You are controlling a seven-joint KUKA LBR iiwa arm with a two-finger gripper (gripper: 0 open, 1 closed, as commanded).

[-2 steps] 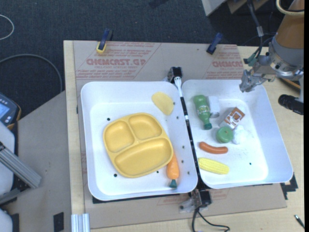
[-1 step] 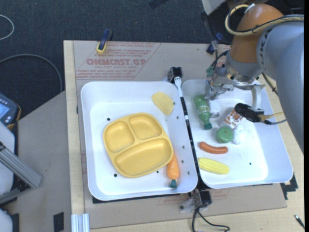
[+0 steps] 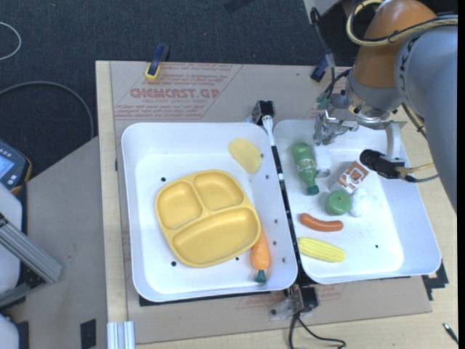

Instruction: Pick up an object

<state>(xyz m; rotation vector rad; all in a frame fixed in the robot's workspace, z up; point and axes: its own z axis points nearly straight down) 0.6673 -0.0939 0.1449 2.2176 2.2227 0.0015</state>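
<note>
My gripper (image 3: 328, 131) hangs over the far left corner of the right bin (image 3: 414, 231), just above and to the right of a green bottle (image 3: 305, 166) that lies on the bin floor. Nothing shows in it. Further objects lie in this bin: a small orange and white carton (image 3: 353, 177), a green round fruit (image 3: 338, 202), a red sausage (image 3: 320, 223) and a yellow corn cob (image 3: 321, 249).
The left bin (image 3: 138, 195) holds a yellow divided plate (image 3: 208, 217), a pale yellow flat piece (image 3: 245, 155) and a carrot (image 3: 260, 255) by the dividing wall. The arm's orange band (image 3: 385, 42) and cables stand over the right bin's far edge.
</note>
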